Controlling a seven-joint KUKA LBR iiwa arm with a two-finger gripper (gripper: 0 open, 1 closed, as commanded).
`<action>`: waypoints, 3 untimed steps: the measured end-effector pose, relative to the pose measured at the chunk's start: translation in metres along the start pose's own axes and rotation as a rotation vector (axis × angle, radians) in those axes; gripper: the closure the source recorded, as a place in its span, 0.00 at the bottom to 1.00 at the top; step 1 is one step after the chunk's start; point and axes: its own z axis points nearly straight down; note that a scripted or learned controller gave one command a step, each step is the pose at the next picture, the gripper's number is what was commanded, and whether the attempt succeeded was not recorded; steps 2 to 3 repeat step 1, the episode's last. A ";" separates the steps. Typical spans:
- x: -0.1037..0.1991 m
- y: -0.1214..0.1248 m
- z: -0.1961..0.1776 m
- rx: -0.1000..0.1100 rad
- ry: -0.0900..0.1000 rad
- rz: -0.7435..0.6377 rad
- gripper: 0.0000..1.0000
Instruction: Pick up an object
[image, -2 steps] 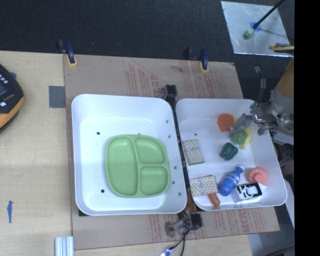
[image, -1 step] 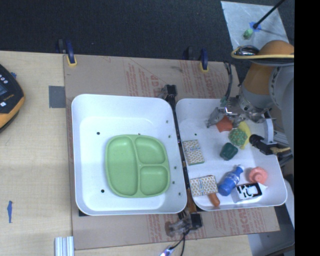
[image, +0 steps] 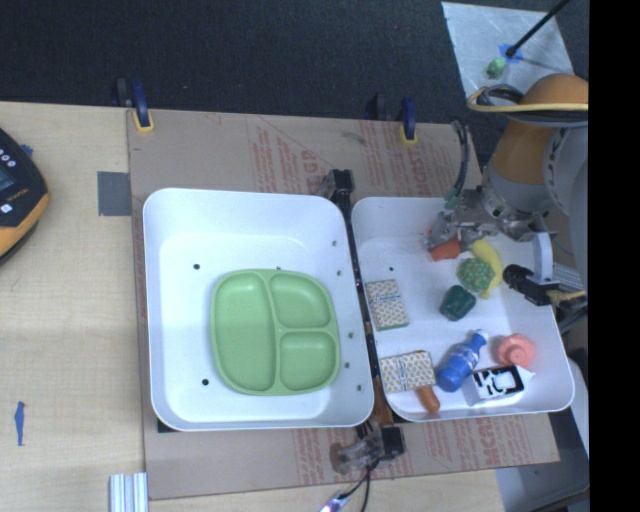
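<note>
The right white bin (image: 400, 225) holds several small objects. At its far end lies an orange-red piece (image: 445, 249), and my gripper (image: 447, 226) hovers just above it, at the end of the grey and orange arm (image: 525, 150). Beside them are a yellow item (image: 488, 252), a bumpy green-yellow item (image: 476, 273) and a dark green block (image: 458, 302). Nothing can be seen held in the gripper.
The left bin (image: 180, 230) carries a green divided plate (image: 273, 330). Nearer in the right bin lie two patterned pads (image: 386, 303) (image: 406, 369), a blue bottle (image: 458, 363), a pink cap-like object (image: 517, 350), a black-and-white card (image: 497, 382) and a small orange piece (image: 428, 400).
</note>
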 end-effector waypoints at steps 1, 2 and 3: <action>0.076 0.001 -0.091 -0.003 0.003 0.004 1.00; 0.076 0.001 -0.091 -0.003 0.003 0.004 1.00; 0.076 0.001 -0.091 -0.003 0.003 0.004 1.00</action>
